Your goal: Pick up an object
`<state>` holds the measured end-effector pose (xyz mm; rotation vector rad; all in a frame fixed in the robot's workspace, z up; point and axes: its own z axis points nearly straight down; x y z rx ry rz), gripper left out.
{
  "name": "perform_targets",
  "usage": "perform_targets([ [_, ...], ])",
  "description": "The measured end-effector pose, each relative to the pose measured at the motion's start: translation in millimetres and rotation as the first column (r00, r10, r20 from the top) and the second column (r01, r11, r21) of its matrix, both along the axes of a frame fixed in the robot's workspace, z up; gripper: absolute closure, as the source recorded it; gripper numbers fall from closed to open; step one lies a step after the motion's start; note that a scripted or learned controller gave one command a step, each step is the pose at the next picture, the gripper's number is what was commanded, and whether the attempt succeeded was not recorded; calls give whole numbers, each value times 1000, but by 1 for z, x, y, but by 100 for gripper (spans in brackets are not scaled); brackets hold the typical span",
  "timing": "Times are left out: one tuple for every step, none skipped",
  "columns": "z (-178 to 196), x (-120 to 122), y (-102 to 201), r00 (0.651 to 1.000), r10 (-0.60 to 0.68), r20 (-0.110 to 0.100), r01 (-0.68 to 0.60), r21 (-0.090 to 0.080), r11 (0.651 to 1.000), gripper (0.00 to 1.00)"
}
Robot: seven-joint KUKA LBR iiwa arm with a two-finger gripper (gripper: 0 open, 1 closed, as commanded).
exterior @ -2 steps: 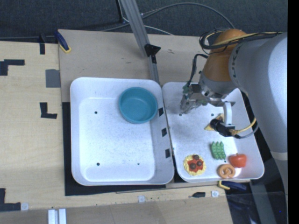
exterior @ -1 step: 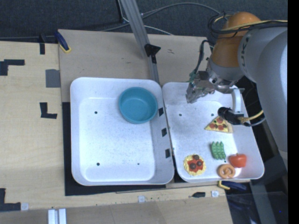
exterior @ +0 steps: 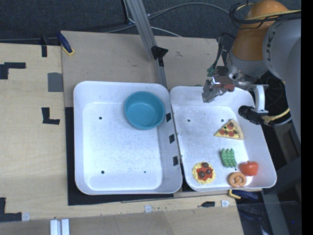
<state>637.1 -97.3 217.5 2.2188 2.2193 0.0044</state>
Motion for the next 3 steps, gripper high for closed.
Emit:
perform_targets([
  [43, -3, -2, 1000, 0, -1, 0, 0, 1000, 100],
  [32, -12, 40, 1000, 2, -6, -2, 1, 1000, 100],
  [37, -27, 96, 1000, 5, -4, -5, 2, 1000, 100],
])
